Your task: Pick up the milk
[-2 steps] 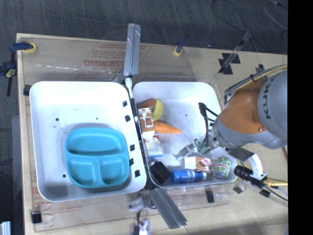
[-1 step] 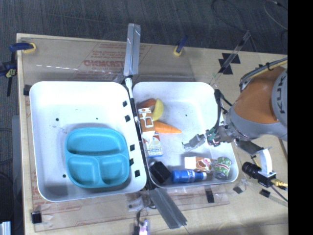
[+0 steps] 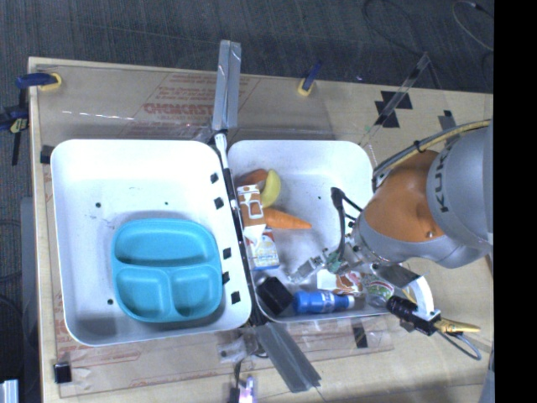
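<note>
Hung low over the right bin (image 3: 352, 162), the gripper (image 3: 323, 267), jaw state impossible to tell, near the milk (image 3: 262, 248) lying beside the carrot (image 3: 285, 220).

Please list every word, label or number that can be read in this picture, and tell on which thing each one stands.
"KU": the visible start of the letters on the grey arm.
Red print on the bench board: too blurred to read.
Labels on the cartons in the right bin: too small to read.
</note>
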Controlling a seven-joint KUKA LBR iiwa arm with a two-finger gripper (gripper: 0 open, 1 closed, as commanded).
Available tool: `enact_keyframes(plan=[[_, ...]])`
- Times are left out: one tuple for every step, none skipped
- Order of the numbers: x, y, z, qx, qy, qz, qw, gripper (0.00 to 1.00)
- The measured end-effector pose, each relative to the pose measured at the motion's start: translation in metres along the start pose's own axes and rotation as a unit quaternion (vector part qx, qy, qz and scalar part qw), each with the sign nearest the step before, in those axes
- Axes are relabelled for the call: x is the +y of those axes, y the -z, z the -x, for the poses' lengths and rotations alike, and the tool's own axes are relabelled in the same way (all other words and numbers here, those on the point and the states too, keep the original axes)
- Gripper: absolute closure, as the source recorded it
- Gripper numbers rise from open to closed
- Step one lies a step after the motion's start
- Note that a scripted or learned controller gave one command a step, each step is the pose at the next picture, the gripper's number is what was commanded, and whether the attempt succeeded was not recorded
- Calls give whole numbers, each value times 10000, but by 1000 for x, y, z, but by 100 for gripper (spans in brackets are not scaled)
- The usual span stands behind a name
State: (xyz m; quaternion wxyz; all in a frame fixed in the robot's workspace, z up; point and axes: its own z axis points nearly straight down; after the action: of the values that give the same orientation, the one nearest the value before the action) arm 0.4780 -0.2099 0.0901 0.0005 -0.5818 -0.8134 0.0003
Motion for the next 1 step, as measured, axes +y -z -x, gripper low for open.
enact_keyframes(plan=[[1,9,1,-6,24,1,10000,100]])
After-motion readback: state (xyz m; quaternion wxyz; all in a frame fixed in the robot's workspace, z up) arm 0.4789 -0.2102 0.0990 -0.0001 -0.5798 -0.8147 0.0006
